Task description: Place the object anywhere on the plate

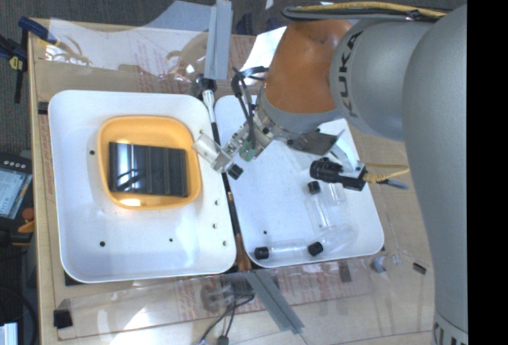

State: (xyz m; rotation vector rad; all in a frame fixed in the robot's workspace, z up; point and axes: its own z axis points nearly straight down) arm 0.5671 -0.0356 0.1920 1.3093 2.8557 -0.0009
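Observation:
A yellow plate [148, 159] with a dark glossy centre lies in the left bin [79, 232]. My gripper [235, 151] hovers over the divide between the two bins, just right of the plate's right rim. It is shut on a clear tube [208, 147] with a black cap [236, 170]. The tube lies slanted, with its clear end pointing toward the plate and the cap end over the right bin's left edge. The arm's grey and orange wrist [305, 82] hides the back of the right bin.
In the right bin [270, 208] lie two more clear tubes with black caps, one upright in the view [324, 208], one along the front wall [290, 250]. A grey bar [219, 38] stands behind the bins.

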